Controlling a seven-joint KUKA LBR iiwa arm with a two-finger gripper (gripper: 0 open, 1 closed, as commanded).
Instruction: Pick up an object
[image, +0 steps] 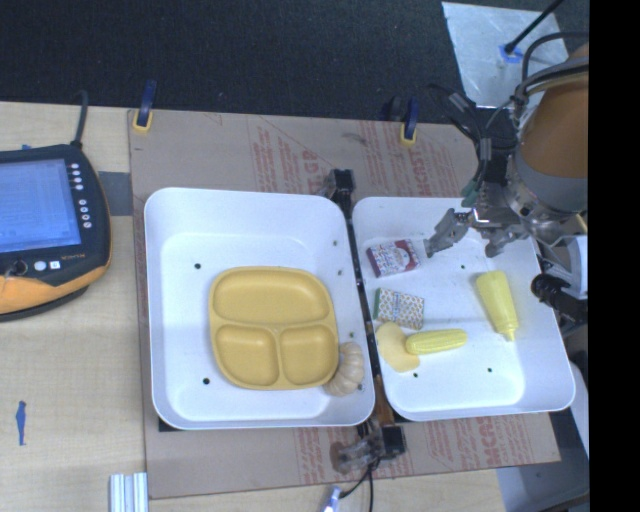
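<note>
Right now the end effector (447, 232) hangs over the upper part of the right bin (540, 395), its dark fingers tilted down and to the left. Whether those fingers are spread or closed, I cannot tell from here, and nothing shows between them.

Just to the left of the end effector, and a little below it, lies a small red-and-white packet (392, 257), close to the tip but apart from it. Further below sits a patterned sachet (400, 307), and below that a toy corn cob (435, 342) rests across a pale yellow piece (395, 347). To the lower right of the end effector lies a yellow squeeze bottle (498, 303), well clear of it.

Far to the left, in the left bin (165, 300), a yellow divided tray (272, 326) lies flat with a beige knobbly thing (348, 370) touching its lower right corner. Beyond that, a teach pendant (45, 228) rests on the table (70, 400).
</note>
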